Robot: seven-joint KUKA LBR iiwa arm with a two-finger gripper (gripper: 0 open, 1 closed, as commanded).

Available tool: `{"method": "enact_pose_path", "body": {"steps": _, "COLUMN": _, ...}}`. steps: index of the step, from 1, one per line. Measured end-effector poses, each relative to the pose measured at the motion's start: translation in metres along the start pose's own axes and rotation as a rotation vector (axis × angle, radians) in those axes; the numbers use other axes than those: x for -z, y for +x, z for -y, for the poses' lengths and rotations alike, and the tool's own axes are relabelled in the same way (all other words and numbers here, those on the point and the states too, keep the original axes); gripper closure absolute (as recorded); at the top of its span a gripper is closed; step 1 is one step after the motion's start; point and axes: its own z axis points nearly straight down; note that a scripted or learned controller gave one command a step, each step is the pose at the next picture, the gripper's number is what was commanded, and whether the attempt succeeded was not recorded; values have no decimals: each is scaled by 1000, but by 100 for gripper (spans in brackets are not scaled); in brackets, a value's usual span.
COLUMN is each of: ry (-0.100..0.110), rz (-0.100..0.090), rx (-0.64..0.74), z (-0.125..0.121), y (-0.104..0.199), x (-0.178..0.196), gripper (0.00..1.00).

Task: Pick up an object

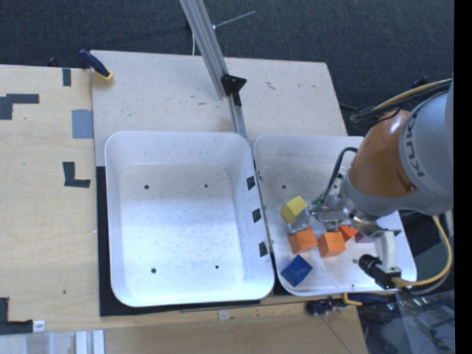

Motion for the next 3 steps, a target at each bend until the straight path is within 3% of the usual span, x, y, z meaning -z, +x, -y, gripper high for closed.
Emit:
{"method": "enact_pose_path", "body": {"steps": 1, "ry": -3, "rz": -1, "rx": 2, "z": -1, "y": 1, "x": 13, "gripper": 100}}
{"method": "enact_pose_path", "body": {"steps": 2, "ry": -12, "rz": 1, "rx": 3, "z": -9, "y": 8, "x": 71, "gripper": 100}}
{"method": "enact_pose_path", "body": {"steps": 3, "ry": -9, "rz": 1, "rx": 2, "z": -9, "y": 8, "x": 90, "gripper": 100}}
